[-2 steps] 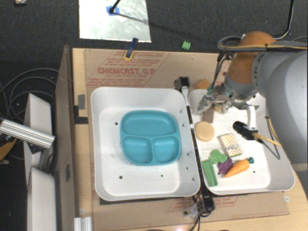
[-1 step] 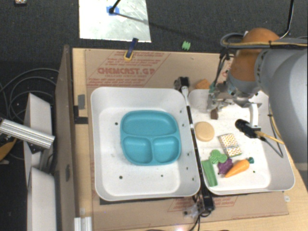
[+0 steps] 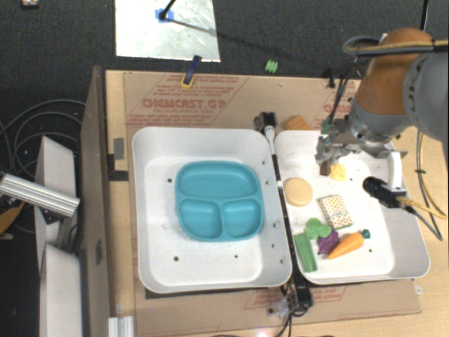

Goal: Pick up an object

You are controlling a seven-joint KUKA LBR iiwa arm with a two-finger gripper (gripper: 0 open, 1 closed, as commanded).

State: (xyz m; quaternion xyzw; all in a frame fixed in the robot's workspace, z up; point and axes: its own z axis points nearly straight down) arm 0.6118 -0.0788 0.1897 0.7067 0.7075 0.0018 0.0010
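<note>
**A:** Big picture first: two white bins on the bench. The left bin carries a blue divided tray; the right bin carries all the small stuff. And the arm reaches in from the right, orange band showing, wrist low over the back of the right bin.

**B:** Right, and the gripper hangs just above a small yellow piece, near the bin's far left corner. That looks like the target to me.

**A:** Is anything caught in there?

**B:** Hard call from this slant. The tips are dark and bunched against the wrist, so I cannot tell whether they are spread or closed, and I see nothing held between them. The yellow piece sits on the bin floor, just beside the tips.

**A:** Other candidates, going down in size: a round tan disc, a patterned card, a green stick, an orange carrot, then a purple bit crowded against a green lump.

**B:** The yellow piece stands apart from that cluster, which helps. I'd centre the tips over it, come straight down until they straddle it, close, then lift vertically. The divider wall is near; drifting left risks clipping it.
</note>
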